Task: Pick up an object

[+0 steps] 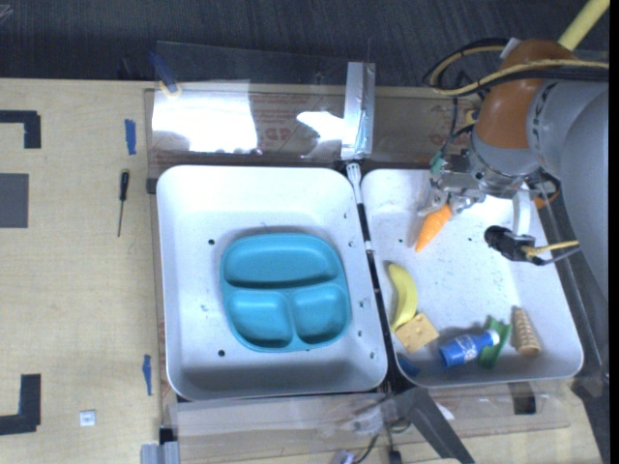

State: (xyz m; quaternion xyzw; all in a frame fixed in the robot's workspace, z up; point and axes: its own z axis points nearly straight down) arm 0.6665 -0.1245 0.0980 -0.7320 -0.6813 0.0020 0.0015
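Taking the carrot [432, 227] as marker and reading across from the left. Well to its left, on the table [68, 259]: a white left bin [179, 259] carrying a blue divided plate [285, 288], far from the end effector and of little use to the coming move. Just past the wall between the bins, left of the carrot and below it: a banana [404, 293], curved, lying roughly up-and-down in the view, with a yellow wedge [418, 333] touching or all but touching its lower end. Next the carrot itself, in the upper left part of the right bin [551, 307], apart from the banana. Lies tilted, thin tip down and to the left, thick end up and to the right. Right at that thick end, up and to the right of the carrot: the end effector [453, 199], meeting or nearly meeting the carrot's top. Cannot tell whether spread, pressed together or pinching the carrot; too small and crowded at the contact to say. Judged the likeliest target, being nearest by far. Lower right of the carrot, well apart, along the bin's near wall: a blue bottle [467, 347] on its side, a green object [495, 341] just beside it, and a brown ridged cone [524, 330] furthest right. Worth noting for the coming move: long axis of the carrot aimed almost straight at the end effector, so probably best closed across the thick end, not along the length. On a slip, likely to drop or roll down-left toward the banana.
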